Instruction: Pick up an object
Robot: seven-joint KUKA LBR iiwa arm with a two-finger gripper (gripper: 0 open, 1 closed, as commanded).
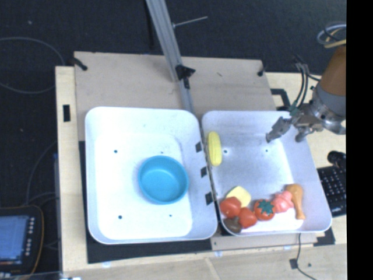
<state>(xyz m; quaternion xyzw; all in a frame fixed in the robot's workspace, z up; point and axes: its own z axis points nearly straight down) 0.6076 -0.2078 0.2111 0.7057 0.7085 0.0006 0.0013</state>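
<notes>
Left bin [105,156]: white and shallow, holding a blue bowl [163,179] that sits upright near its middle, well apart from everything else.

Divider: a yellow banana-like piece [214,148] lies at the left wall of the right bin [250,127], its long axis running up and down the camera view, alone on bare floor.

Right bin, near edge: a cluster of small toy foods packed against the lower wall: a pale yellow block [239,195], red pieces [231,206] touching it, a tomato-like piece [264,209], then a pink piece [282,202] and an orange drumstick shape [296,198] at the right.

Key relation: every candidate lies left of and below the jaws; the yellow piece is off to the left at roughly the same height in the view, and the cluster is toward the near wall. By my reading the isolated yellow piece is the cleaner target, and closing across its short width would suit it.

Gripper [287,130]: two fingers visibly spread, nothing between them, so the jaws are open and empty, poised above the bin's upper right corner.

Arm [332,86]: enters from the right over the desk [134,74], wrist tipped down and leftward toward the bin.
</notes>
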